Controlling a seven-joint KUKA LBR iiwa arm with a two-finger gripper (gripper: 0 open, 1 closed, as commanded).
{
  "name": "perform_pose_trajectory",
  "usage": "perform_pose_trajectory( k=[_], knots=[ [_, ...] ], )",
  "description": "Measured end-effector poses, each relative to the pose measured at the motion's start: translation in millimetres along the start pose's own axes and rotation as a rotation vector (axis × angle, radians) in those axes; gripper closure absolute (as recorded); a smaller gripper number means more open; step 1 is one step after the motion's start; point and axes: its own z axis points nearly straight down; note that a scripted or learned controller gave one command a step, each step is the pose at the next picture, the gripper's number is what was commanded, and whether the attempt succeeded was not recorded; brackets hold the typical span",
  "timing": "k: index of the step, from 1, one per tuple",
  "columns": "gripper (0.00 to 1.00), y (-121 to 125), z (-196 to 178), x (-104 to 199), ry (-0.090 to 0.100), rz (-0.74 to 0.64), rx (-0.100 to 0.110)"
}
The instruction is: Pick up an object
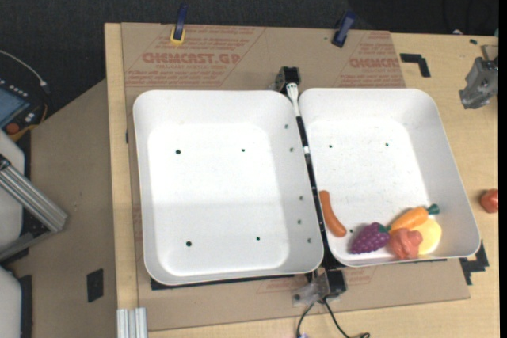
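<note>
Several toy foods lie in the near corner of the right bin (pixel 380 123). An orange sausage (pixel 333 214) rests by the bin's left wall. To its right sit a purple grape bunch (pixel 370 237), a red piece (pixel 405 243), and a yellow fruit (pixel 428 233) with an orange carrot (pixel 413 216) lying on it. My gripper (pixel 478 83) is a grey metal shape at the view's right edge, outside the right bin and beyond its far right corner, well away from the toys.
The left bin (pixel 214 115) stands beside the right one, with a black clip strip (pixel 303 150) between them. A small red object (pixel 489 201) lies on the bench right of the right bin. Blue clamps (pixel 181 21) hold the cardboard at the back.
</note>
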Motion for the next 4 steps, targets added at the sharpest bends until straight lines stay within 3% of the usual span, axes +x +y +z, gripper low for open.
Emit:
perform_pose_trajectory(
  k=[1, 2, 3, 4],
  knots=[
    [1.00, 0, -14, 24, 0.002, -0.003, 0.012],
    [1.00, -1, -3, -19, 0.003, 0.004, 0.020],
    [1.00, 0, -6, 1, 0.003, -0.002, 0.017],
    [1.00, -1, 5, -59, 0.002, 0.006, 0.020]
  ],
)
